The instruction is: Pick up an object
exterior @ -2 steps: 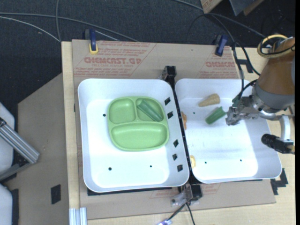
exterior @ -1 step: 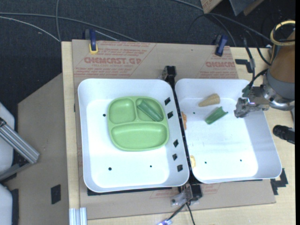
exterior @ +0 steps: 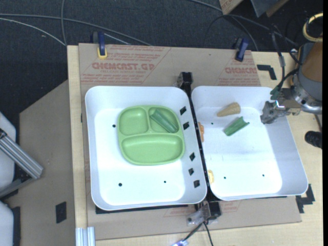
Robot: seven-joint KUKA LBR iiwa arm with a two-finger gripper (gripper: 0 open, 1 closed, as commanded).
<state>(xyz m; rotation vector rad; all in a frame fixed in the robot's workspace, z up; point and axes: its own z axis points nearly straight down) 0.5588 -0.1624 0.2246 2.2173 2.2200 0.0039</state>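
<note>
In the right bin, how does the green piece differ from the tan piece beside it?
The green piece is bright green, while the tan piece is pale beige. The green piece looks long and flat-sided, while the tan piece is rounded and tapers toward one end. The green piece lies nearer the bin's middle, on a slant; the tan piece lies just beyond it, closer to the far wall. Both are small, rest loose on the right bin floor, and lie apart from the claw.

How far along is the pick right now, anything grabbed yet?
Nothing looks picked yet. In the right bin the green block and the tan piece lie on the floor, apart from the gripper, which sits near that bin's right side, beside them. The green divided plate in the left bin holds a green piece. The approach, grasp and lift all remain.
</note>
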